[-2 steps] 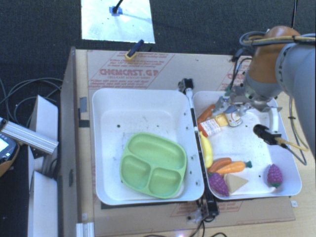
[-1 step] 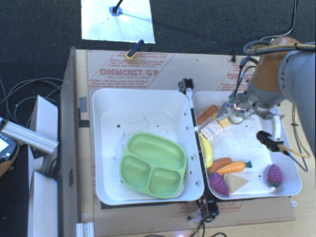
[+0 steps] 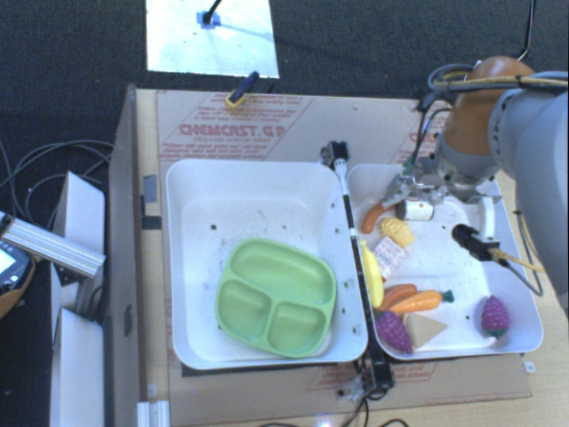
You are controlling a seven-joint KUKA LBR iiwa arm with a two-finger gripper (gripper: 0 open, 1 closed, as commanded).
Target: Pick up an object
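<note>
— What is seen in the left bin (image 3: 191,238)?
— A green divided plate (image 3: 277,297) is seen lying there.
— And in the right bin (image 3: 520,323)?
— The gripper (image 3: 411,192) is lowered at its back, beside a hot dog (image 3: 374,214) and a corn cob (image 3: 397,231); a carrot (image 3: 418,302) and purple grapes (image 3: 494,314) are scattered nearer the front.

we take this for a robotics lab. a grey robot arm (image 3: 524,140) with an orange band reaches in at the right of the frame. two white bins (image 3: 191,265) sit on a protective sheet over a bench, loose cables (image 3: 40,163) trail at the left edge, and dark carpet (image 3: 373,25) fills the top of the frame.
</note>
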